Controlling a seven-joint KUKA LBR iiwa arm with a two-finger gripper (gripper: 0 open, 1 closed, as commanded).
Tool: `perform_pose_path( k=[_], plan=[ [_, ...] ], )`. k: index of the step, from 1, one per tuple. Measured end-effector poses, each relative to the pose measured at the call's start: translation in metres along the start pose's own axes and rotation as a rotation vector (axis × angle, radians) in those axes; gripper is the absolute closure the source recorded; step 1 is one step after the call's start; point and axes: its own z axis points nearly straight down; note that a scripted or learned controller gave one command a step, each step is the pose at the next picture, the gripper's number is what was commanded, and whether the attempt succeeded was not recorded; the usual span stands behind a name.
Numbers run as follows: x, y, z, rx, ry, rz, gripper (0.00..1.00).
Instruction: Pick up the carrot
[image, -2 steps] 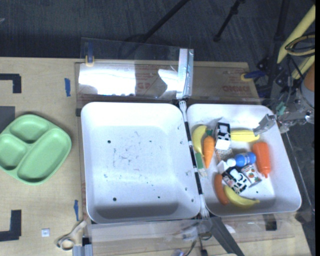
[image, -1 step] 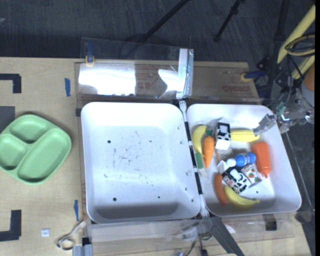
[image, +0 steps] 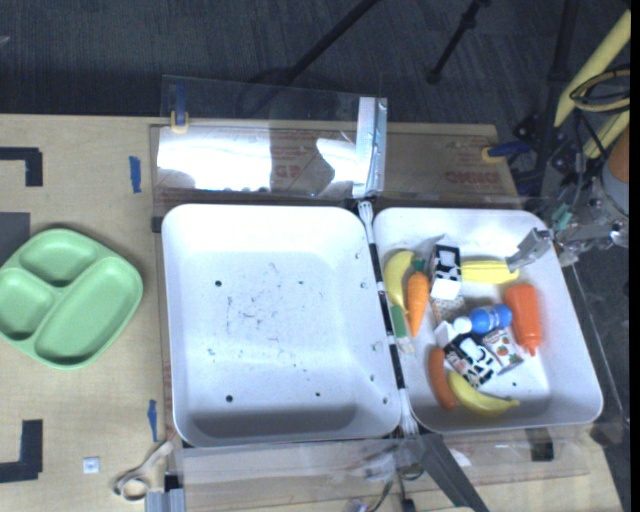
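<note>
On your far left, a green divided plate (image: 66, 296) lies on the bench (image: 80, 180), well apart from the bins. Next comes the left bin (image: 190, 240), its white floor marked with faint scuffs and a few dark dots. Behind it, a clear plastic sheet (image: 270, 150) stands along the back edge.

The right bin (image: 575, 390) holds the clutter. Near its left wall you see a yellow banana (image: 397, 272) curving down, and just beside it a small carrot (image: 417, 299), its long axis running nearly top to bottom in the view, thicker end up, tip pointing toward the bin's near side. A black-and-white carton (image: 445, 265) lies just right of that, with a second banana (image: 487, 270) lying crosswise beyond it. A blue-capped bottle (image: 483, 322) lies in the middle, over a printed packet (image: 485, 355). At the near side, another banana (image: 480, 398) curves along the bottom, with an orange piece (image: 438, 375) at its left end.

The larger carrot (image: 525, 315) lies toward the right wall, long axis close to upright in the view, leaning slightly, narrower end toward the near side.

The gripper (image: 525, 250) hangs at the bin's far right corner, just above the crosswise banana and near the larger carrot's upper end. You cannot tell whether it is parted or closed; nothing visibly sits in it.
</note>
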Motion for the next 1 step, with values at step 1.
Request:
perform_pose_path(
  k=[1],
  plan=[
    [-0.0140,-0.0083,-0.0358,0.000,-0.001,0.192,0.00]
  ],
)
